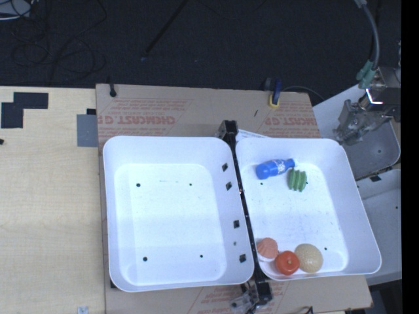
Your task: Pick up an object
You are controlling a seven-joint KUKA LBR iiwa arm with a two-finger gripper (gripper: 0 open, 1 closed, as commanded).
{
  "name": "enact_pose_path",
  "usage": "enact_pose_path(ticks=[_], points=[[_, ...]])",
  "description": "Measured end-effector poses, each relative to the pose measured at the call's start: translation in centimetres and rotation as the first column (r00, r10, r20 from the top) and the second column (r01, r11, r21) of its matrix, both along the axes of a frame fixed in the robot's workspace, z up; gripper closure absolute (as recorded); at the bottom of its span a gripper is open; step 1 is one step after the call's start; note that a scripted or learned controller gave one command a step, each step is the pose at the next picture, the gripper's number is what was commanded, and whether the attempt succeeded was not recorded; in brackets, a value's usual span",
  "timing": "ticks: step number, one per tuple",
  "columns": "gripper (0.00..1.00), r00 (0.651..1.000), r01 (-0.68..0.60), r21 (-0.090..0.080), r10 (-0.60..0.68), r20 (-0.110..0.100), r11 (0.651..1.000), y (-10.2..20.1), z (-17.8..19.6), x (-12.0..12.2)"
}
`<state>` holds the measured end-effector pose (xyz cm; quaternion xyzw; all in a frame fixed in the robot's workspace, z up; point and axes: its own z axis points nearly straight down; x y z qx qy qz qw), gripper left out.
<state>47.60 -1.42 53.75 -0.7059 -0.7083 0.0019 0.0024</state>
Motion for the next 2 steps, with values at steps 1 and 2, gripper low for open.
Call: enact_pose_path(ticks=[1, 2], points=[[1.0, 1.0, 0.0, 0.0, 0.0, 0.0, 1.0, 2.9, 0.0, 0.0], [1.0, 1.0, 0.0, 0.0, 0.0, 0.0, 1.0, 6.2, 0.0, 0.0]])
